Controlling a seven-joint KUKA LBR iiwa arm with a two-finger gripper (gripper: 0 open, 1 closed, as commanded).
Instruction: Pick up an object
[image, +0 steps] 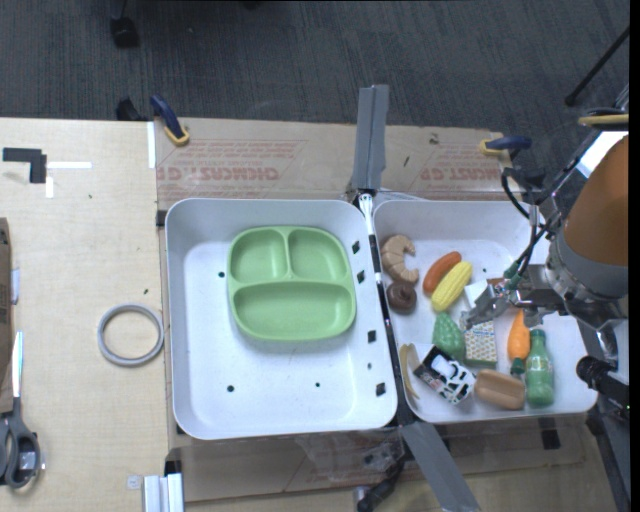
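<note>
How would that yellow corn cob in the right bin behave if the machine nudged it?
The corn cob looks rounded and elongated, so it would probably roll sideways. It seems a plastic toy, likely light and stiff. It lies against the orange carrot, which might stop it or shift with it.

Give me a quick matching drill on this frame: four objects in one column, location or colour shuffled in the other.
Things:
1. divided plate
2. croissant
3. bottle
4. tape ring

Descriptions:
A. on the bench, outside both bins
B. green, near the front corner of the right bin
C. pale green, lying in the left bin
D. brown, close to the divider side of the right bin

Pairs: 1-C, 2-D, 3-B, 4-A
</note>
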